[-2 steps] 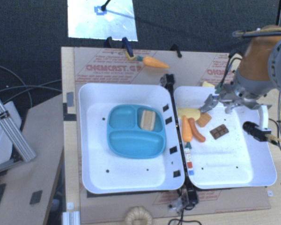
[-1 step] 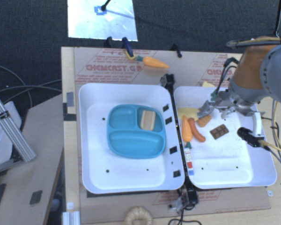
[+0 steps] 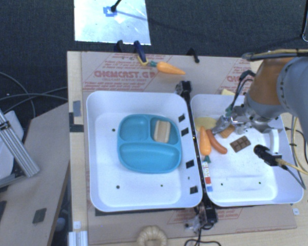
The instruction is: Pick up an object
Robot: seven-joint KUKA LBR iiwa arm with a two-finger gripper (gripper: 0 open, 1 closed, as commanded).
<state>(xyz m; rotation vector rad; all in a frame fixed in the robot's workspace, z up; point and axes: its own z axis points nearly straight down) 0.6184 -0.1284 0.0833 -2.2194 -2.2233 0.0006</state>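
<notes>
Low over the right bin (image 3: 246,188), pincer (image 3: 229,123) hangs right above an orange piece (image 3: 227,132), its opening can't be told, carrot (image 3: 205,141) just left-below, brown block (image 3: 240,144) just below-right; likely reach-to-grasp step, next needs firm close, then lift.

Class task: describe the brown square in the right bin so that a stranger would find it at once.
Start at the right bin of the two white ones. Near its middle, just right of two long orange pieces, lies the brown square. It alone is flat, squarish and dark brown, while its neighbours are long and orange.
</notes>
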